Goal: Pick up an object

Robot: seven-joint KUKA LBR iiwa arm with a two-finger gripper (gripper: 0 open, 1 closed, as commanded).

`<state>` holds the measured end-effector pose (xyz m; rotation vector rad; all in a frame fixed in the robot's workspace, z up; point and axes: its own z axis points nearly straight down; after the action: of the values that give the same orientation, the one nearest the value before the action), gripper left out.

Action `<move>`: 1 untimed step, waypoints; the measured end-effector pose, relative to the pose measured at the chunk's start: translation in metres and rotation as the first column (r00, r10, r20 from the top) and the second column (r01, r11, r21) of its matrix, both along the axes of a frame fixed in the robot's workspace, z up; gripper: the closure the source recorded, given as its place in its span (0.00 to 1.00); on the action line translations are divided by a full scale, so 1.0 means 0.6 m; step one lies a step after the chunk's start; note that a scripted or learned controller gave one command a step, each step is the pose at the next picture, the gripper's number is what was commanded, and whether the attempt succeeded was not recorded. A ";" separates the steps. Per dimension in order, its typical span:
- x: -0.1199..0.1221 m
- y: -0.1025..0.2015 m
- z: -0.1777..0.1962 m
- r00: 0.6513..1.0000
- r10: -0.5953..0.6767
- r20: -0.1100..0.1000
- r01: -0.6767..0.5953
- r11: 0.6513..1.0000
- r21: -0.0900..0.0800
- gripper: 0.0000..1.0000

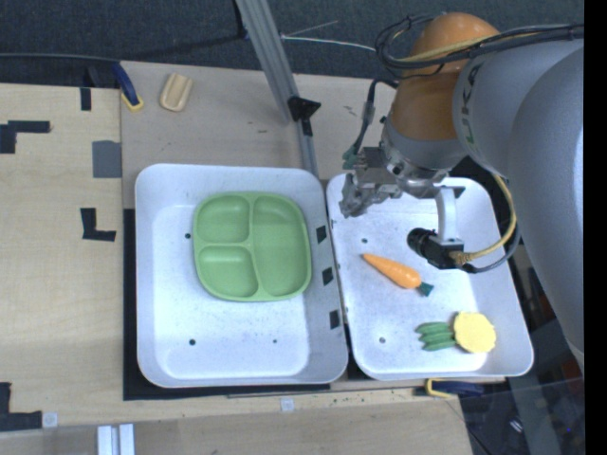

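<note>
The toy carrot [393, 270] lies on the floor of the right bin [503, 344], just below my gripper [358, 197] and a little toward the arm's side, not touching it. Beyond the carrot, further from my gripper toward the bin's near corner, a yellow round toy [474, 332] rests against a small green pod-shaped toy [434, 335]. My gripper hangs over the far left corner of the right bin, close to the divide between the two bins; I cannot tell how it is set, and I see nothing held there. On the other side of the divide, the left bin [156, 349] holds a green divided plate [252, 245]. Both bins sit on a pale wooden bench [57, 282] marked with dark tape patches. A grey metal post [270, 45] slants up behind my gripper, and dark flooring [114, 12] lies past the bench's far edge.
</note>
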<state>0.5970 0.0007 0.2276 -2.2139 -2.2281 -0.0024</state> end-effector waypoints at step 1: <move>0.053 0.080 0.010 1.000 0.000 0.000 0.000 1.000 0.000 1.00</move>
<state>0.6286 0.0484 0.2339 -2.2133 -2.2286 -0.0030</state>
